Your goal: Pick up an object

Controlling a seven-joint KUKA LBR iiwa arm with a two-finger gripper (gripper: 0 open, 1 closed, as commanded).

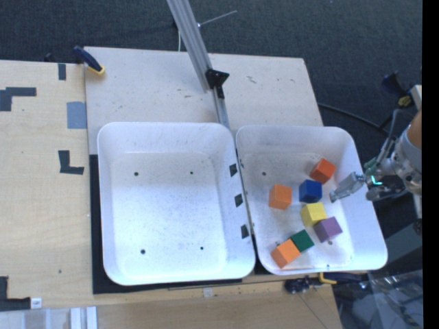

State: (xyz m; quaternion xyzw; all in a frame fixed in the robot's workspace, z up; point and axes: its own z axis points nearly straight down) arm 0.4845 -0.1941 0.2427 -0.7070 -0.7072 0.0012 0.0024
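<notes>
The right bin (pixel 274 149) holds several small cubes. An orange cube (pixel 324 169) lies toward the right wall, with a blue cube (pixel 311 190) just below it and another orange cube (pixel 280 197) to their left. Lower down sit a yellow cube (pixel 313 213) and a purple cube (pixel 328 229). A green cube (pixel 302 240) touches a third orange cube (pixel 285 253) near the front wall. My gripper (pixel 348 186) hangs over the bin's right edge, just right of the blue cube, with nothing seen in it.
The left bin (pixel 110 184) stands beside the right one. A slanted metal rail (pixel 195 43) runs from the top down to where the bins meet. A blue and yellow tool (pixel 89 59) lies at the bench's far left corner. Cables (pixel 394 125) hang by the arm.
</notes>
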